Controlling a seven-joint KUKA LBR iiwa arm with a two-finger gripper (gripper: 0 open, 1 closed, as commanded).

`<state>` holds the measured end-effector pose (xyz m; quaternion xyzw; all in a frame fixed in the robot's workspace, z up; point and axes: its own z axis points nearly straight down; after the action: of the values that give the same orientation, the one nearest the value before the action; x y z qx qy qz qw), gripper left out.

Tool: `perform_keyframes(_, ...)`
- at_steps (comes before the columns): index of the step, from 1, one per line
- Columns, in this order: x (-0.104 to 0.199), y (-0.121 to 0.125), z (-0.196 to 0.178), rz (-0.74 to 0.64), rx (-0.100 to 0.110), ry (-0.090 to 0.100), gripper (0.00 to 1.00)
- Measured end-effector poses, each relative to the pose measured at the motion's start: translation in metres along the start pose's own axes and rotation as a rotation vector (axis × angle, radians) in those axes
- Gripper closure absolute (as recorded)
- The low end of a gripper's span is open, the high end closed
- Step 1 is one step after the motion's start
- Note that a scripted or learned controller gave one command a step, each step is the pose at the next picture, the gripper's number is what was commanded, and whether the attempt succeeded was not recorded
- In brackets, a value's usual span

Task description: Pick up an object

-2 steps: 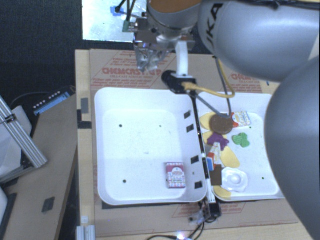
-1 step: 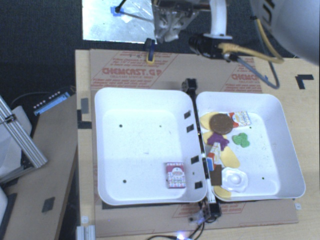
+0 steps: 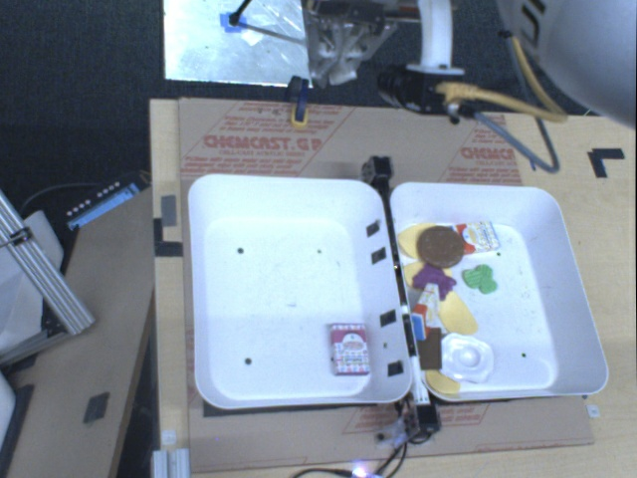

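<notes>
Bins side by side on a cardboard sheet printed CHEMCAST [image 3: 261, 139], black clips along the shared divider.

Left bin [image 3: 254, 222]: one item, a small red-and-white patterned packet [image 3: 349, 349], lying flat near the 5 o'clock corner, close to the divider. Nothing touches it.

Right bin [image 3: 552, 267]: a cluster crowded against the divider, on the bin's 9 o'clock side.
- brown round disc [image 3: 440, 245] at the top of the cluster, resting over a yellow piece [image 3: 410, 239]
- white card with red print [image 3: 482, 235] just beside the disc at 3 o'clock
- green knobbly toy [image 3: 480, 279], slightly apart from the rest, toward bin centre
- purple piece [image 3: 433, 280] directly below the disc, touching it
- yellow oval [image 3: 458, 314] below the purple piece
- fried-egg-like white piece [image 3: 466, 358] toward 6 o'clock, overlapping another yellow edge
- dark brown strip [image 3: 429, 348] and a small red-blue-white item [image 3: 420, 318] pressed against the divider wall; shapes hard to make out

Gripper [image 3: 332, 72]: at 12 o'clock, up beyond the bins' far edge, over the top of the cardboard, well apart from every object. Fingers blurred together against a bright metal sheet [image 3: 219, 28]; cannot tell their spread. Nothing seen between them.

Arm body cut off by the top and right edges. Yellow and grey cables [image 3: 498, 103] trail from the wrist toward 3 o'clock. Blue and yellow clamp [image 3: 298, 103] sits at the cardboard's top edge, just below the gripper.
</notes>
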<state>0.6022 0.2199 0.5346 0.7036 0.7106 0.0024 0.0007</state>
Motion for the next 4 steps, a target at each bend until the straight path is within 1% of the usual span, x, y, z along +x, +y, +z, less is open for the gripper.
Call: perform_keyframes(4, 0.0, 0.001, -0.044, -0.019, -0.007, 0.002, 1.0)
